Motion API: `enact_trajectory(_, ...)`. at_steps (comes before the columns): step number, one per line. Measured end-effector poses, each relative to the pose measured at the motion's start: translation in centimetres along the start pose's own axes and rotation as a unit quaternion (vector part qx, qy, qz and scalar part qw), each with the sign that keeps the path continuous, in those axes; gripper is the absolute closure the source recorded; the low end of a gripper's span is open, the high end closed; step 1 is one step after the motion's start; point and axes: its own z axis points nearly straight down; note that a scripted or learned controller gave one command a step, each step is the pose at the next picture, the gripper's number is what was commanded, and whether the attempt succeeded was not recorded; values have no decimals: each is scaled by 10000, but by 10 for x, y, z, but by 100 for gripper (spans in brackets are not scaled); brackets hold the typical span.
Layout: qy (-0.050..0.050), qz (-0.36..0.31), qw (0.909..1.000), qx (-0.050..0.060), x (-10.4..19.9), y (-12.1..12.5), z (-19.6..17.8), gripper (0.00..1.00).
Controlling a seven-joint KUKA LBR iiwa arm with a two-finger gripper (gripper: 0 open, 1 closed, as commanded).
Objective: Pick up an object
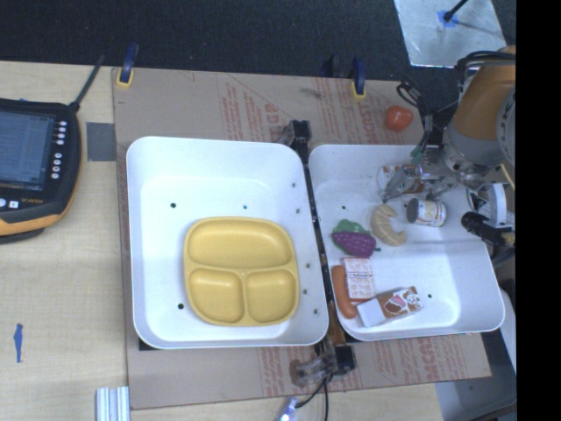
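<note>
No readable writing is seen on the small can (427, 210) or carton (390, 306). The gripper (412, 180) is parked in the right bin (456, 305), just above-left of the can; grip state can't be told.

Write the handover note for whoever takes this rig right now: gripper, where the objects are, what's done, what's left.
Gripper: low over the far part of the right bin; nothing seen between its fingers.
Right bin: small can just in front of the gripper, croissant, purple grapes, orange carrot-like piece under a small card, and a small box.
Left bin: yellow divided tray.
Red tomato-like ball lies outside, on the cardboard.
Done: no pick seen. Left: grasp and lift one object.
</note>
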Motion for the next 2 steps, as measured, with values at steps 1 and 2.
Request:
enact_trajectory(1, 0, 0, 10000, 0, 0, 0, 0, 0)
enact_trajectory(2, 4, -17, 10000, 9, 0, 0, -11, 100)
